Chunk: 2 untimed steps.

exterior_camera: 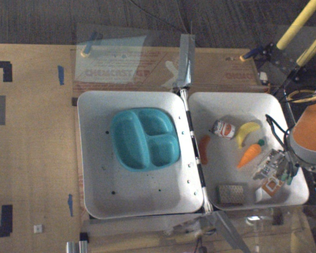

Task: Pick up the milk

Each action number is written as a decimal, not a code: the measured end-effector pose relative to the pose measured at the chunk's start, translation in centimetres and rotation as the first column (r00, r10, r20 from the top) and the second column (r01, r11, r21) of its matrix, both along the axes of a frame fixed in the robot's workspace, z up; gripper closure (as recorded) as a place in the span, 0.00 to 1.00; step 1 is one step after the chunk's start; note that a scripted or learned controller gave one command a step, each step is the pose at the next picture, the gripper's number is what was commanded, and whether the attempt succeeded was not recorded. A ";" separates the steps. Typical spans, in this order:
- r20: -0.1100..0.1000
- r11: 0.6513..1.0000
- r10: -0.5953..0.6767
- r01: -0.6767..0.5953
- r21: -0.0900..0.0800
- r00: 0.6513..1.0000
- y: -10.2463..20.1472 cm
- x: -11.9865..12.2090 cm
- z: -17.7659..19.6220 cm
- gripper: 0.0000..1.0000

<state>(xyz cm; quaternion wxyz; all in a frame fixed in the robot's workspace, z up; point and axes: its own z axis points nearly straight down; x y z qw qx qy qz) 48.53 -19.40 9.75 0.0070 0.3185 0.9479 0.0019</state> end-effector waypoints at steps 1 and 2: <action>-0.012 0.991 0.131 -0.131 0.001 0.991 6.1 -0.3 9.7 1.00; -0.012 0.992 0.129 -0.129 0.001 0.992 6.1 -0.4 9.7 0.00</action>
